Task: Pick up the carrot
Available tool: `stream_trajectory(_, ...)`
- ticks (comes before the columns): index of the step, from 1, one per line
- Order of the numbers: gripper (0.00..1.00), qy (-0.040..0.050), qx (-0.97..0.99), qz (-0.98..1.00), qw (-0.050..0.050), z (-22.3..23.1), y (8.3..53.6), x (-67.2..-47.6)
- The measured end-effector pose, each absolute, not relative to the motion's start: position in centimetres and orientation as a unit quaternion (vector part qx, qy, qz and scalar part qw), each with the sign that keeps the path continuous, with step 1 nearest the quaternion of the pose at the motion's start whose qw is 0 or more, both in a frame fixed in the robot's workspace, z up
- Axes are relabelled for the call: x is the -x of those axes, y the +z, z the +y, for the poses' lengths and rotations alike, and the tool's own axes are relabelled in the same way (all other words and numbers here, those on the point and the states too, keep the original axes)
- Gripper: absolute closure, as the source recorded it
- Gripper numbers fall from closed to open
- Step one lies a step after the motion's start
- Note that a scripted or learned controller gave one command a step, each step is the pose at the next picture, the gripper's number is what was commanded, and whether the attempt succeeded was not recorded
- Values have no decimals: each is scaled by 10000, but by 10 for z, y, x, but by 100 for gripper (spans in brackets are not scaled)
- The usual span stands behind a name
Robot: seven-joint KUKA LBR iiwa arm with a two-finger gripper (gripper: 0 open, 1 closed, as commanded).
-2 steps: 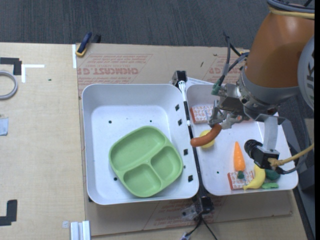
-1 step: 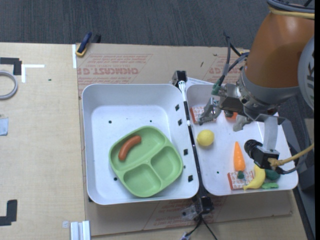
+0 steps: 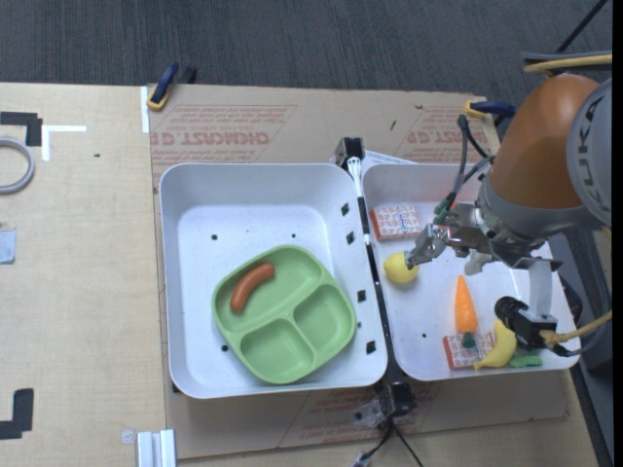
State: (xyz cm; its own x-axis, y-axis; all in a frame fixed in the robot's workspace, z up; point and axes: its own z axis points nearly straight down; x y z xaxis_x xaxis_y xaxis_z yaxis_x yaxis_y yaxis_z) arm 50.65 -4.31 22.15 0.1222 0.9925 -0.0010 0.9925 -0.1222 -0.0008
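The carrot (image 3: 465,305) lies in the right bin (image 3: 421,350), roughly in its middle, its pointed tip toward the far side and its green end toward the near side, with bare white floor around most of it. Just near of it sits a small red-and-white card (image 3: 458,351), and to the right of that a banana (image 3: 496,346) curves along the near right corner. A yellow lemon (image 3: 400,269) rests to the left of the carrot, close to the bin's left wall, and a red-patterned box (image 3: 396,221) lies farther back on the same side. The arm's jaws (image 3: 431,244) hang over the far half of the right bin, just right of and beyond the lemon and left of and beyond the carrot; whether they are open or closed cannot be told from this angle, and nothing can be seen between them. The arm's orange band (image 3: 543,144) bulks over the right bin's far right part. In the left bin (image 3: 195,261) a green divided tray (image 3: 292,334) holds a sausage (image 3: 252,286) in its far compartment. Both bins sit on a cardboard-covered surface (image 3: 78,290).
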Motion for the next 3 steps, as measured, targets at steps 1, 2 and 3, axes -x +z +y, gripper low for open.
stream_trajectory(1,0,-5,-7327,6806,-3,-102,131,-514)
stream_trajectory(2,0,1,-7825,6226,-2,-103,92,-500)
stream_trajectory(3,100,3,-7830,6220,1,-104,102,-500)
